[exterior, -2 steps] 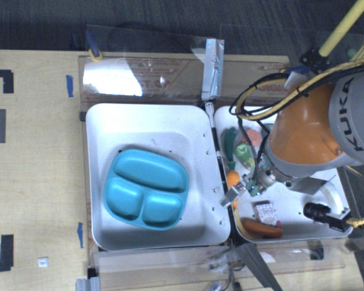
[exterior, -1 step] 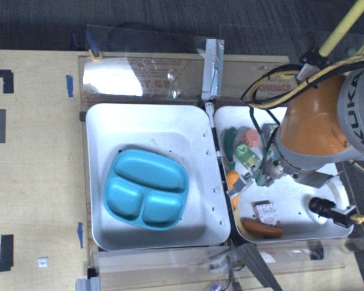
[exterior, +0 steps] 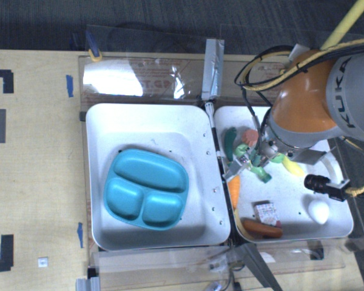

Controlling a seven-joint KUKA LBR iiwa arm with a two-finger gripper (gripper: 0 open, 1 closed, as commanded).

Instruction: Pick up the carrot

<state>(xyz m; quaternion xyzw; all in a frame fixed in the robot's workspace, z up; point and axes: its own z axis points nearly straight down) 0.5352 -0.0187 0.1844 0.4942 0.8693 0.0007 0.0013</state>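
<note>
Two bins here. The left bin (exterior: 97,162) has a blue tray (exterior: 147,188) with three compartments. In the right bin (exterior: 343,226), the carrot (exterior: 234,191) lies along the left wall, at about 7 o'clock from the gripper (exterior: 250,160); can't tell its grip state. A sausage (exterior: 262,227) and white egg (exterior: 319,211) sit near the bin's front. The arm (exterior: 315,96) reads "KU".

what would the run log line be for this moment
task: pick up carrot | tool: low in right bin, over toy clutter | carrot: lying at bin's left wall, just below tool, not held | left bin: blue divided tray
</note>
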